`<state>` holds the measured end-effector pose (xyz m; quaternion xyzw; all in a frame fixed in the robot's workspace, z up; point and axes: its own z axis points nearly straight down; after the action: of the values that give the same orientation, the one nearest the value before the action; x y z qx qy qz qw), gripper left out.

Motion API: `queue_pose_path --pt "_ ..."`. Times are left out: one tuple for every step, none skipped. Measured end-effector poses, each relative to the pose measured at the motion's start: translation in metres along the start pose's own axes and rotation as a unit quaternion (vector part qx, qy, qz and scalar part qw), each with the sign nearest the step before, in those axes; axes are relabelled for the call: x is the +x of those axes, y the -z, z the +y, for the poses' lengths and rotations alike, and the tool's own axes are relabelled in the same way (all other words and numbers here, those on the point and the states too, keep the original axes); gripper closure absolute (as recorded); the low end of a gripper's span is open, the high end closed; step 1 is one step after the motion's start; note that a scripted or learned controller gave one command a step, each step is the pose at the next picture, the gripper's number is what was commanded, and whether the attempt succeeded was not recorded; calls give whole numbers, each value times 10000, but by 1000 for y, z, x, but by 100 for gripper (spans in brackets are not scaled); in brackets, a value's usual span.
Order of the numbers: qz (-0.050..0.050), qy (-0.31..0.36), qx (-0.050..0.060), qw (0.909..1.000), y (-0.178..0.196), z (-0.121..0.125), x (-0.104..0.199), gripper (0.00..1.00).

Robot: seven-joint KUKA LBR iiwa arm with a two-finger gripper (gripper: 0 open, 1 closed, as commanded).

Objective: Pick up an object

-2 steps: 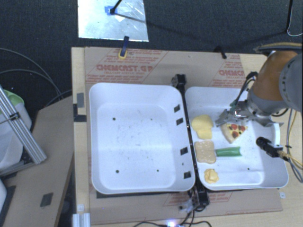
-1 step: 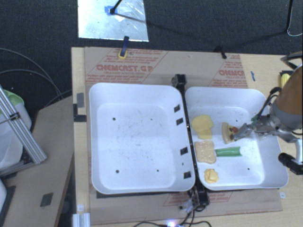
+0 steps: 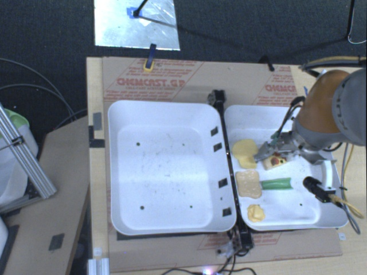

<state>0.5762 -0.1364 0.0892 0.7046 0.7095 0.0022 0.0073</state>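
Toy food [image 3: 276, 161] in the right bin [image 3: 298, 213] sits under the lowered gripper [image 3: 274, 152], finger state unclear; a firm pinch must precede lifting.

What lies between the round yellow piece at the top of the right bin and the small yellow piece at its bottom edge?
In the camera view, a tan cracker-like square lies between the round yellow piece and the small yellow piece.
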Motion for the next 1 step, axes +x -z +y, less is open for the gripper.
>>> queue_pose_path --pt "-5 -21 -40 10000 14 2 -4 100"
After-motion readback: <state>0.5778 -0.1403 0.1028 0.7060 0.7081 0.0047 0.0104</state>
